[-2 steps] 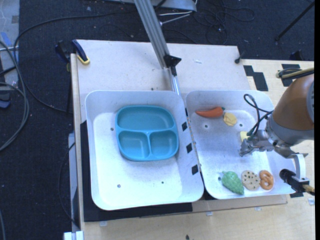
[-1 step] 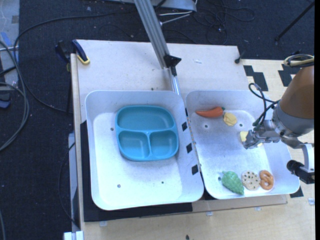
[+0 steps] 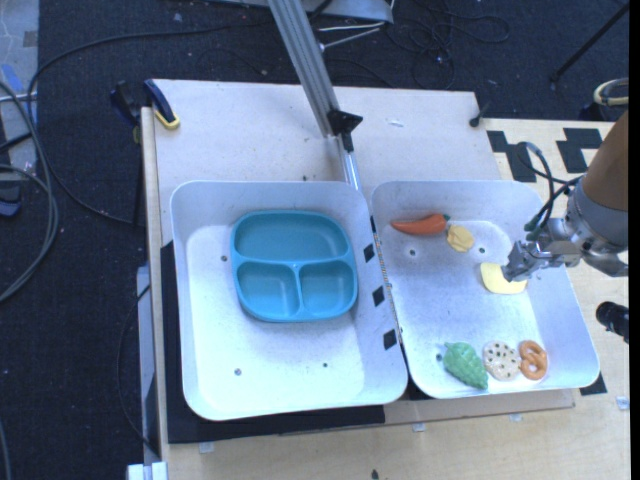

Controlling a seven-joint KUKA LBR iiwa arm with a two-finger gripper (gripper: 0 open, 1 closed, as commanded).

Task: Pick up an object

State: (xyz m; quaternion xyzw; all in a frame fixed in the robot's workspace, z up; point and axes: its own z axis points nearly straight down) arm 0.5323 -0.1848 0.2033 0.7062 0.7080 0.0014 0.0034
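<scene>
1. Worktop (image 3: 260,128): pale board carrying two shallow white bins side by side. A slanted metal pole crosses it from the top.
2. Left bin (image 3: 210,368): holds a blue divided tray (image 3: 295,265), three compartments, nothing in them as far as I can see.
3. Right bin (image 3: 440,298): where all the small stuff is, and where I'm working.
4. My arm comes in from the right edge, approx. mid-height of the right bin, wrist low over the bin floor.
5. Gripper (image 3: 520,265): down at the right side of the right bin, right at the yellow piece (image 3: 500,281). Can't tell if the fingers are spread or pressed together; too small and dark to read.
6. Objs in the right bin, big to small:
   - orange carrot (image 3: 420,225) near the back wall
   - green leafy piece (image 3: 465,364) at the front
   - yellow piece under/beside my gripper tip, touching or nearly so
   - round cracker (image 3: 501,360) just beside the green piece
   - pretzel (image 3: 533,359) next to the cracker, front right corner
   - small yellowish lump (image 3: 460,237) just right of the carrot
7. Progress, my read: approach done, I'm at the yellow piece. Nothing visibly lifted yet; it looks flat on the bin floor. Left to do: secure the grip, then raise it clear.
</scene>
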